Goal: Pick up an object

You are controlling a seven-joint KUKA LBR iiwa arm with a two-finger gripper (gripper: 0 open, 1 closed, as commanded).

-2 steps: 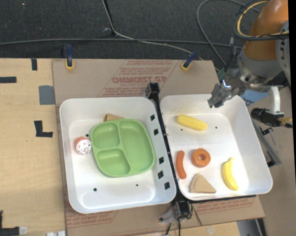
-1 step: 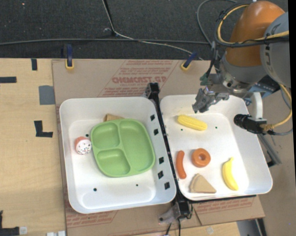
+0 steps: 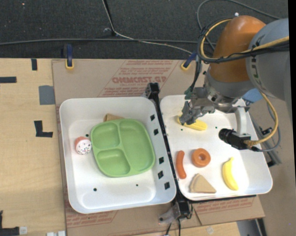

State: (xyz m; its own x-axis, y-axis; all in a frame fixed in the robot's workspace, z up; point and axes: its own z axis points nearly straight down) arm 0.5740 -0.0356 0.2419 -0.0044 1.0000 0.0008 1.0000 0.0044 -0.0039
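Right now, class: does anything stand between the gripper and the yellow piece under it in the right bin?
Nothing visible does. The gripper is right over the yellow piece in the right bin; the donut, sausage and banana lie apart, nearer the camera.

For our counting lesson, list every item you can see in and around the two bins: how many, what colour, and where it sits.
Divided plate: 1, green, middle of left bin.
Ball: 1, white with red speckles, left bin, beside the plate's left edge.
Tan piece: 1, brownish, left bin, mostly hidden behind the plate's top edge.
Yellow item: 1, right bin, upper left, under the gripper.
Sausage: 1, red-orange, right bin, left side.
Doughnut: 1, orange, right bin, centre.
Wedge: 1, tan, right bin, front.
Banana: 1, yellow, right bin, front right.
Bins: 2, white, side by side.
Clamps: 2, blue and yellow, at the cardboard's back edge.
Gripper: 1, grey, over the yellow item.
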